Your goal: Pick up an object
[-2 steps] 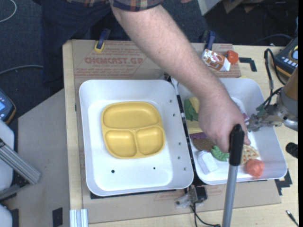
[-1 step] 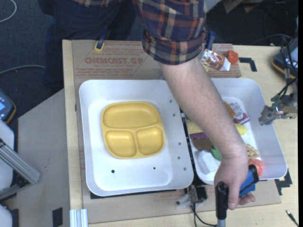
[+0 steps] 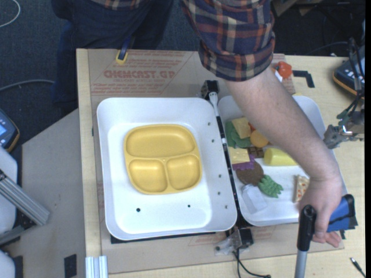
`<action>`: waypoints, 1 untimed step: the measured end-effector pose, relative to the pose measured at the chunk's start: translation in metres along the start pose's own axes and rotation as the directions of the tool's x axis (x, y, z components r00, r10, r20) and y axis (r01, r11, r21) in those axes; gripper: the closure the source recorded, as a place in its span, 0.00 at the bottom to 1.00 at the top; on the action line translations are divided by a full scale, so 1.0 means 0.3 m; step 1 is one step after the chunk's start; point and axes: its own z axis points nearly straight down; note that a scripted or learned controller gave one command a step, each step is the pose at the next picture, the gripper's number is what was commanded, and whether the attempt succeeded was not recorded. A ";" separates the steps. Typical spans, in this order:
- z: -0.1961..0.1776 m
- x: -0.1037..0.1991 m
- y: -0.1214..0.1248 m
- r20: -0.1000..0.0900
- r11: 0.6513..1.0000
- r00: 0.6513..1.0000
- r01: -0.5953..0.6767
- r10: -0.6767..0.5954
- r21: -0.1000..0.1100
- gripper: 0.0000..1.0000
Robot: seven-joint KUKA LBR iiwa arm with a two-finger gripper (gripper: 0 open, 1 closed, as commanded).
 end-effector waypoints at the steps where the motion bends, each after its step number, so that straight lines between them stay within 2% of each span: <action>1: 0.028 0.157 0.036 -0.005 1.000 1.000 0.004 -0.004 0.007 1.00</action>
